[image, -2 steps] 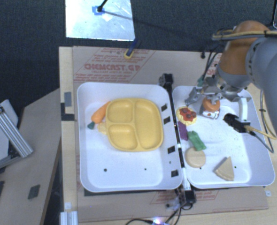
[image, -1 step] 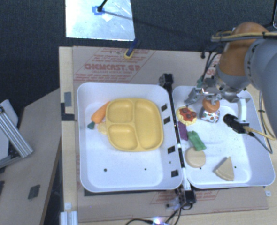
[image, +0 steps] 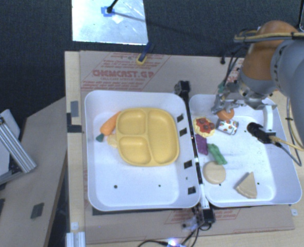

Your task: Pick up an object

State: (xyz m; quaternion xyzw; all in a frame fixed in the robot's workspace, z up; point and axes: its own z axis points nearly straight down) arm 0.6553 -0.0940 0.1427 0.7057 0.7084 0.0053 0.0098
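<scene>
The tool [image: 223, 107] is hanging low in the right bin [image: 281, 187], just above an orange piece [image: 225, 115]; whether it is clenched, I cannot tell. Beside that piece are lying a small can [image: 228, 127] and a pizza slice [image: 204, 126]. Crowding is risking a glancing, empty grab or a neighbour being nudged.

The arm [image: 281, 60] is cut off by the right edge, so its upper links go unseen. The gripper [image: 223, 106] partly covers a small orange object [image: 225, 115]; whether they touch cannot be told. The yellow tray [image: 144, 136] hides one end of the carrot [image: 109, 123]. The red-and-yellow item [image: 205, 127] is too blurred to identify.
</scene>
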